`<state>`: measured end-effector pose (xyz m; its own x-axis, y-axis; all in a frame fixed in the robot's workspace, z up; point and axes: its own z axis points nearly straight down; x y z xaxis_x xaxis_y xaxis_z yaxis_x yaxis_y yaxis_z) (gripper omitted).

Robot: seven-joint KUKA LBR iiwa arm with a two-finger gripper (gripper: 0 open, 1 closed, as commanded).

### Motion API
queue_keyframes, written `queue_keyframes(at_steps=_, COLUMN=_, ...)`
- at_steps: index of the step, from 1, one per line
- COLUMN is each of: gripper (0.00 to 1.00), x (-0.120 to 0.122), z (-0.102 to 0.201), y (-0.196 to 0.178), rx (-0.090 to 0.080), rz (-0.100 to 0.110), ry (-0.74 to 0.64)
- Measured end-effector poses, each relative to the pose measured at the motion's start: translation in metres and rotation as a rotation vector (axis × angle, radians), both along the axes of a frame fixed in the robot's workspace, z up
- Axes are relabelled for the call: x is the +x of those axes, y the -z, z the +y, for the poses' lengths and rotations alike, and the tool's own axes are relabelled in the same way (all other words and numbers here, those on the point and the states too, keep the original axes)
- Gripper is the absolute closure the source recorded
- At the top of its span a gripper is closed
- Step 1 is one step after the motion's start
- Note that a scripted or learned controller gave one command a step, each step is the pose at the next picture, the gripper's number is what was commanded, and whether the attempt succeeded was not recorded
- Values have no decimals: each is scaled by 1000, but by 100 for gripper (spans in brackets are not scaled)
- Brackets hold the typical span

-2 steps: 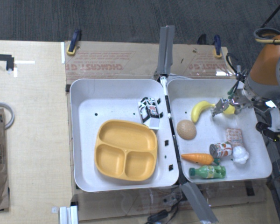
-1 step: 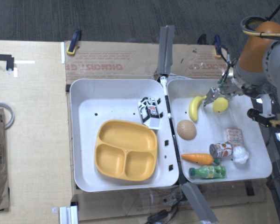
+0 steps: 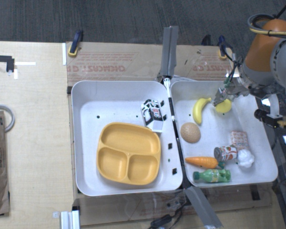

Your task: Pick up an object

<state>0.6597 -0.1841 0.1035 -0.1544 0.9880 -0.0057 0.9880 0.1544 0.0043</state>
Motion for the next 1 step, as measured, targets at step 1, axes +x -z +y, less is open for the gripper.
queue_keyframes(at_steps=1, gripper=100, x=-35, z=11, y=-96, rx=4, rz=3, ry=222)
